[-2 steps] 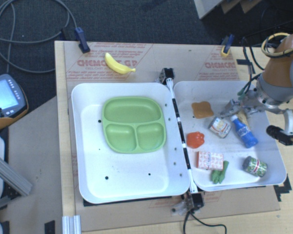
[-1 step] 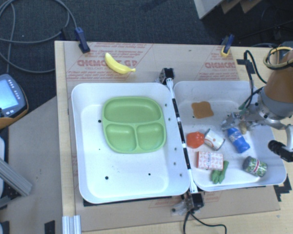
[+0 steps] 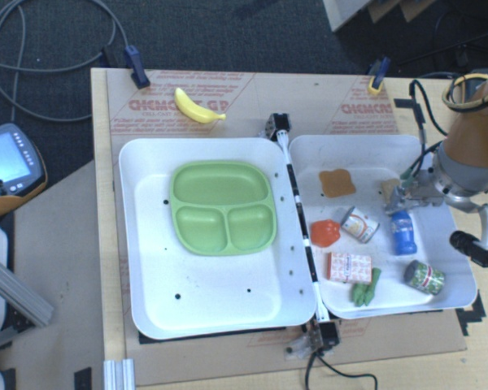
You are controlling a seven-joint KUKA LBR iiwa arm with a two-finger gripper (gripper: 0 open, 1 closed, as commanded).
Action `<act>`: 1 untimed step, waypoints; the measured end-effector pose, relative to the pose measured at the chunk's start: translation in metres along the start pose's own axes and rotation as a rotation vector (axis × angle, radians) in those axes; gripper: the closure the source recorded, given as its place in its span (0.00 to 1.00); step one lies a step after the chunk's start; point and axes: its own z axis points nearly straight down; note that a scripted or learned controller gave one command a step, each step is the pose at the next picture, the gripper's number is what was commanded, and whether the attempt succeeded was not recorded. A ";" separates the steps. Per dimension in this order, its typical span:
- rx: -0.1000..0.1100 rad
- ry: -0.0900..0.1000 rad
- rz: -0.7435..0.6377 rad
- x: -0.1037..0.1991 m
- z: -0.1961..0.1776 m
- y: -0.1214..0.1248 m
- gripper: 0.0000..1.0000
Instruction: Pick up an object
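Note:
The right bin [image 3: 366, 146] holds several objects. A brown flat square [image 3: 337, 183] lies near its back. An orange-red piece [image 3: 325, 233] and a small silver can [image 3: 359, 225] lie in the middle. A blue bottle [image 3: 403, 234] lies toward the right. A green-labelled can [image 3: 424, 277], a pink patterned box [image 3: 349, 266] and a green vegetable [image 3: 364, 289] lie along the front. My gripper [image 3: 404, 196] hangs low over the bin's right side, just behind the blue bottle's top end. Nothing visibly hangs from it.
A green divided plate [image 3: 224, 205] lies in the left bin [image 3: 146, 242]. A yellow banana [image 3: 198, 106] lies on the cardboard behind that bin. Blue clamps [image 3: 135, 65] hold the board's back corners. A black bracket [image 3: 472, 248] sticks in at the right.

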 end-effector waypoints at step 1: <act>-0.001 0.001 -0.003 0.064 -0.024 0.037 1.00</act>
